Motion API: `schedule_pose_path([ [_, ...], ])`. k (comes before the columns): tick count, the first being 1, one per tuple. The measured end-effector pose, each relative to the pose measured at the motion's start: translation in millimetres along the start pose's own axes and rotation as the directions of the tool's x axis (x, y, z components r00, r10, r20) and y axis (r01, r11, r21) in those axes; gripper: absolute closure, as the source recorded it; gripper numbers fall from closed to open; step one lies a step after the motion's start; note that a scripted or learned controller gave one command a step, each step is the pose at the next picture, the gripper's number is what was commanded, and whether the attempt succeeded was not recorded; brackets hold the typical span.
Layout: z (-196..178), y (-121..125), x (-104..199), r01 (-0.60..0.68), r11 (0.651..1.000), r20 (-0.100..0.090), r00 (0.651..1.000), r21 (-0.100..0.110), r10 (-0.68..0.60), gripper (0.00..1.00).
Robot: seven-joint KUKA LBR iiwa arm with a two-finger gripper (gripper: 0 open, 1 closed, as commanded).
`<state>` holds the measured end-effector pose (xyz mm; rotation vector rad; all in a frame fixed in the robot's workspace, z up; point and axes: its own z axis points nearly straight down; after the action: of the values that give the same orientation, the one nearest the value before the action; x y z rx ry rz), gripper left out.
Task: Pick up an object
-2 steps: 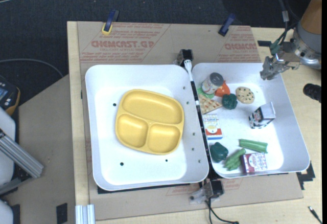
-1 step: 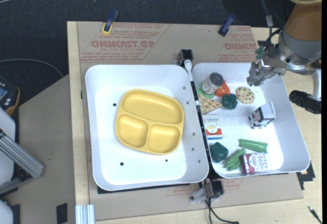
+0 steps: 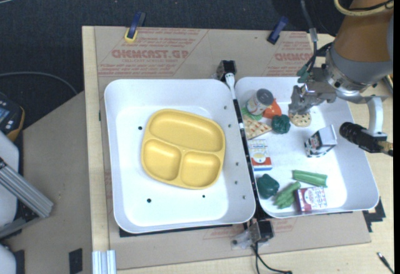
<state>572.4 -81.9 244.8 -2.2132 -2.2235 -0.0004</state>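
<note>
My gripper (image 3: pixel 299 107) hangs over the back of the right bin (image 3: pixel 357 174), just above a round tan cracker (image 3: pixel 302 119). Left of it lie a small grey-lidded can (image 3: pixel 260 100), an orange piece (image 3: pixel 272 110), a waffle (image 3: pixel 255 126) and a dark green round piece (image 3: pixel 280 124). A small black-and-white box (image 3: pixel 320 141) sits to the right. Toward the front are a white carton (image 3: pixel 259 155), a dark green lump (image 3: pixel 268 184), green bean pods (image 3: pixel 309 176) and a maroon packet (image 3: pixel 311 199). Nothing shows between the fingers.
The left bin (image 3: pixel 122 141) holds a yellow divided plate (image 3: pixel 182 148). Clamps (image 3: pixel 131 31) stand at the bench's back edge. The grey and orange arm (image 3: pixel 362 35) comes in from the upper right, with a black attachment (image 3: pixel 362 136) over the right bin's right side.
</note>
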Motion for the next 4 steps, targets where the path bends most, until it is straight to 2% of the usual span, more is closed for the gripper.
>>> schedule_pose_path([
  [1, 5.8, -35.9, 51.2, 0.0, 1.0, 0.0, 1.0, 0.002, 0.0, 1.0],
  [2, 13.2, -69.3, 89.7, 0.0, 1.0, 0.001, 1.0, 0.002, 0.0, 1.0],
  [3, 25.7, -89.0, 139.8, 0.001, 1.0, 0.0, 1.0, 0.003, -0.001, 1.0],
  [4, 10.8, -81.6, 132.3, -0.006, 1.0, 0.003, 1.0, -0.005, 0.006, 1.0],
])
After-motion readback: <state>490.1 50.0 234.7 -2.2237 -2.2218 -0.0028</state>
